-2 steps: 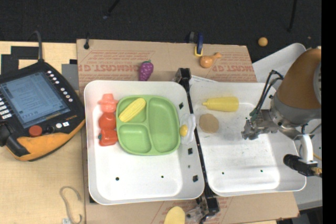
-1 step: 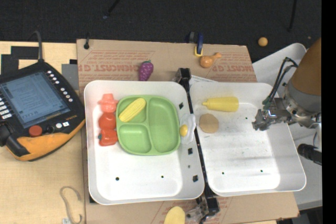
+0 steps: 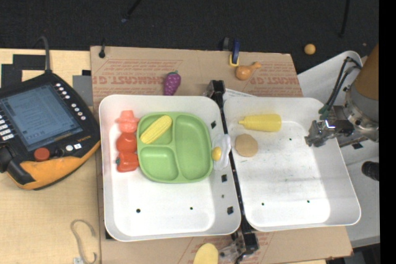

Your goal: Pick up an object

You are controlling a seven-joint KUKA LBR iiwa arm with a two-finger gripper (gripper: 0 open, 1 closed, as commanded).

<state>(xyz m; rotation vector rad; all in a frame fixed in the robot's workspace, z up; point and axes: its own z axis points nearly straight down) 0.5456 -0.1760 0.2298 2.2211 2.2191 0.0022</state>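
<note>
**Grey arm poised over right-hand bin, nothing yet lifted**

Grey and orange-banded, the arm (image 3: 365,86) reaches over the outer rim of the right bin (image 3: 334,219), its fingers (image 3: 314,135) hanging above bare white floor. Whether they are spread or closed cannot be told from this angle; nothing shows between them.

The likeliest pick, a yellow squeeze bottle (image 3: 261,123), lies on its side nearest the fingers, with open floor between the two. A tan round piece (image 3: 246,146) sits just beyond the bottle, near the wall that divides the bins. Both lie loose and apart from each other, probably scattered so that either can be taken singly, and nothing blocks a straight descent on the bottle.

Much farther from the fingers, across the divide, the left bin (image 3: 161,225) holds a green divided plate (image 3: 176,146) with a corn cob (image 3: 154,128) in one compartment and a red-orange toy (image 3: 127,142) on its far side. A small yellow piece (image 3: 216,154) sits at the dividing wall, an awkward spot for a grasp. Purple grapes (image 3: 172,81) and an orange gourd (image 3: 246,70) rest on the cardboard behind the bins, and a control pendant (image 3: 40,127) lies on the counter (image 3: 37,219), farthest off.
</note>
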